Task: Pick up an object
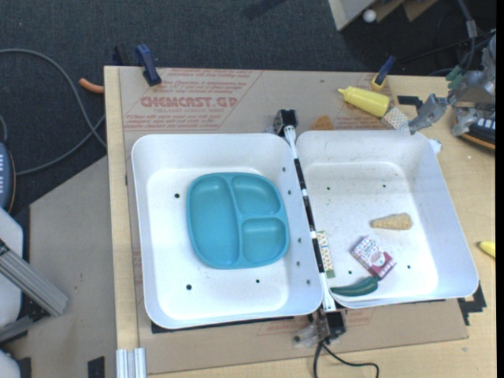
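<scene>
The two-finger gripper (429,113) stood in the upper right of the frame, above the far right corner of the right shallow white bin (441,211), and nothing could be seen held in it. Whether it was spread or pressed together I could not tell, because it was small and partly mixed with the clutter behind it. The things to pick lay in the lower half of that same bin: a tan wedge-shaped piece (391,222), a small red and white packet (372,256) just below it and to the left, and a dark green curved object (354,287) against the bin's near rim. All three lay down and to the left of the gripper in the picture, with bare bin floor between. The tan wedge was the nearest one, and its long axis ran almost left to right across the frame, with the thin end toward the left. My judgement is that the coming move asks for a reach down-left and a grip across the short side of the wedge. The left shallow white bin (157,211) held a teal divided plastic plate (236,219), well apart from the gripper. A yellow plastic bottle-like thing (364,98) lay on the brown bench (197,97) beyond the bins.
</scene>
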Motion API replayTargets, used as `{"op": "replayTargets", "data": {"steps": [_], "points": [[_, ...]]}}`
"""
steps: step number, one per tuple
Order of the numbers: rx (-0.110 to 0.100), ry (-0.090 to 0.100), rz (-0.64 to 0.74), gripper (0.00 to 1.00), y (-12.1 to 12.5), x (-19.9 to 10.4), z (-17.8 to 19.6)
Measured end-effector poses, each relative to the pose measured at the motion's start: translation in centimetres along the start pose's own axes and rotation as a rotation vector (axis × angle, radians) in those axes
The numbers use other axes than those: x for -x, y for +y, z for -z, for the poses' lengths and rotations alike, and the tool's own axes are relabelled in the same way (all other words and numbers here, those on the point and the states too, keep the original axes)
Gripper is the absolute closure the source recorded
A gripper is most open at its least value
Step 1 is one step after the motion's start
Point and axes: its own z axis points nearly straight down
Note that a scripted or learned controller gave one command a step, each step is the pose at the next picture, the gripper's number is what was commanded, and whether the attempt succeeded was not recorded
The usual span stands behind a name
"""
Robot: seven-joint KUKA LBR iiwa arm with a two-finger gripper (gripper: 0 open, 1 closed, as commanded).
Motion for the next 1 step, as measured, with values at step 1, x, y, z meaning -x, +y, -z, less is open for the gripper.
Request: {"op": "replayTargets", "data": {"steps": [1], "points": [[-0.001,0.002,0.001,0.0,0.47,-7.67,-9.75]]}}
